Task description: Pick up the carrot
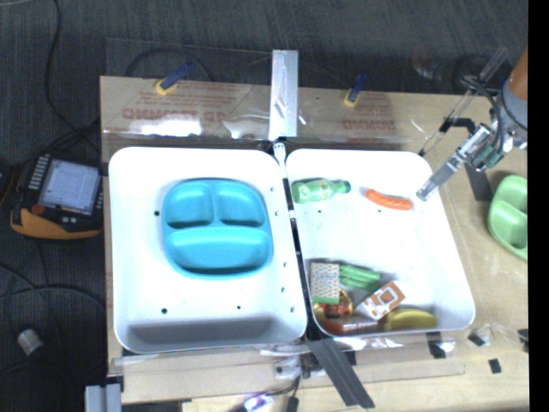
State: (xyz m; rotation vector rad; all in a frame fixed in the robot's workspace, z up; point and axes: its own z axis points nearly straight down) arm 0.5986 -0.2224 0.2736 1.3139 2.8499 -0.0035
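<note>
In right bin (446, 256), carrot (388, 200), green bottle (319, 190)

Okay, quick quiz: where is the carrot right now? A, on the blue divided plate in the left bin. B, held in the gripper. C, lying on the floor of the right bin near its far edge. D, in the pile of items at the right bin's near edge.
C: the carrot lies by itself on the right bin's floor near the far wall, the gripper just beside it.

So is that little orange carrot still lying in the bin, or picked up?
Lying in the bin. The small orange carrot rests flat on the right white bin's floor; the gripper is beside it.
</note>
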